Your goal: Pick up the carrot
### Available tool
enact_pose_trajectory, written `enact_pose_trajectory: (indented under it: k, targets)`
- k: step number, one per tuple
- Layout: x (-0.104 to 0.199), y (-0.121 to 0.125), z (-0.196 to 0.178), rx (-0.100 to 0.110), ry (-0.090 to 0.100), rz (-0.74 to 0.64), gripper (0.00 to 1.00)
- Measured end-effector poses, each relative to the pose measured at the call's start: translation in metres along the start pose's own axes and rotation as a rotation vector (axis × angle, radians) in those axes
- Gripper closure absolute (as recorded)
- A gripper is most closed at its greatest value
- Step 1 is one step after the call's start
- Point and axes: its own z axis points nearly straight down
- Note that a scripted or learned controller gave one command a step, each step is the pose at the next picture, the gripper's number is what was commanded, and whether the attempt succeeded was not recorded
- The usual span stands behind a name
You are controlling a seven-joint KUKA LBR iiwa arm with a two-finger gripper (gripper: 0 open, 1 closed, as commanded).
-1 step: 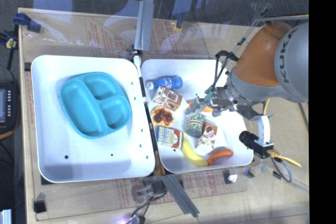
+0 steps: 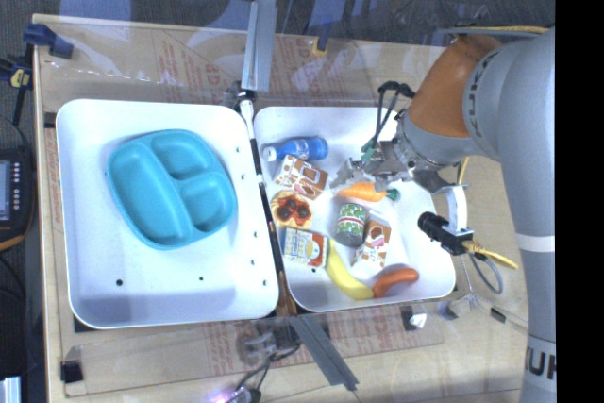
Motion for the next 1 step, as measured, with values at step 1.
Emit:
enact_pose_trajectory:
  k: [1]
  targets:
    - [-0.0036,0.0432,0.0195,-0.037,-0.012,-0.136,0.00]
